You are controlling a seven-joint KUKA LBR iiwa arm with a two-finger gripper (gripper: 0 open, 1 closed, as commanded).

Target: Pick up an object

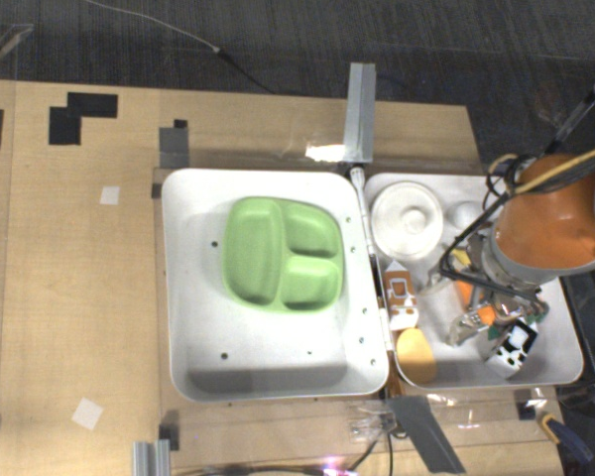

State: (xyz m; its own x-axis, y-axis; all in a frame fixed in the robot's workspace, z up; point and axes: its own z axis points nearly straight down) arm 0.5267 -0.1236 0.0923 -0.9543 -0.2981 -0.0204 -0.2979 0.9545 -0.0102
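Note:
My gripper (473, 317) hangs low over the right bin (565, 370), under the orange-banded wrist (553, 218). Right at its tip lies a small orange item (486, 313), partly hidden by the gripper. A black-and-white patterned object (514, 345) lies just to the right of the tip. Near the bin's front left corner rests a yellow rounded object (415, 353). A white round bowl (408, 217) sits in the far left of this bin. A small white-and-orange piece (400, 297) lies against the left wall.
The left bin (193, 355) holds a green divided plate (282, 254) near its middle. A grey metal post (360, 112) stands behind the divider between the bins. Cables loop around the wrist at the right. Wooden bench surface stretches to the left.

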